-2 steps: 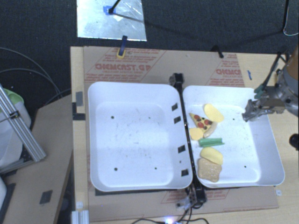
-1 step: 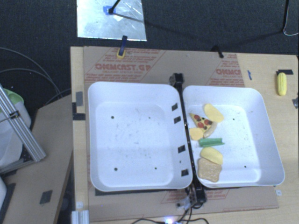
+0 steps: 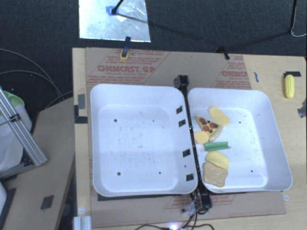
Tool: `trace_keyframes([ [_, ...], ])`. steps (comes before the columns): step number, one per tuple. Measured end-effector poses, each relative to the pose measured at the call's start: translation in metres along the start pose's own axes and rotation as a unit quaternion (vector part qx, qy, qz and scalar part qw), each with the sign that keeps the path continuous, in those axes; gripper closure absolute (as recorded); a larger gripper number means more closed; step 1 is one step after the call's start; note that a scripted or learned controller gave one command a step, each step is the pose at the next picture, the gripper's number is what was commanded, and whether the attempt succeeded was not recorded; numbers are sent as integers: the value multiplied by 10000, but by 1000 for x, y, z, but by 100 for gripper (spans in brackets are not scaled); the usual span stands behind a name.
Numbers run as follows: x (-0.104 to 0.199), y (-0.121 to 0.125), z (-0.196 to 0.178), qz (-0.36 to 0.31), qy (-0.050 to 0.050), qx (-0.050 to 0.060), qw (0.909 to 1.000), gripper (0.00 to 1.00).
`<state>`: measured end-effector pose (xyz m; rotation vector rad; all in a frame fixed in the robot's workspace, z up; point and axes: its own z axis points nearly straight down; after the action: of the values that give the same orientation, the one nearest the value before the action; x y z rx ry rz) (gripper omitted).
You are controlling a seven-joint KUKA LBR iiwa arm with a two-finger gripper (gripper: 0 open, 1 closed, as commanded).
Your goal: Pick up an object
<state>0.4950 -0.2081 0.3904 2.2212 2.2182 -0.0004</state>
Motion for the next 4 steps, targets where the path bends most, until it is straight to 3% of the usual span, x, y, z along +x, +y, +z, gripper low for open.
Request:
trace_keyframes([
  [2,3,88,68,-39,2,-3,10000,100],
  [3,2,80,97,-17,6,5,10000,100],
  [4,41,67,130,-36,16,13,10000,100],
])
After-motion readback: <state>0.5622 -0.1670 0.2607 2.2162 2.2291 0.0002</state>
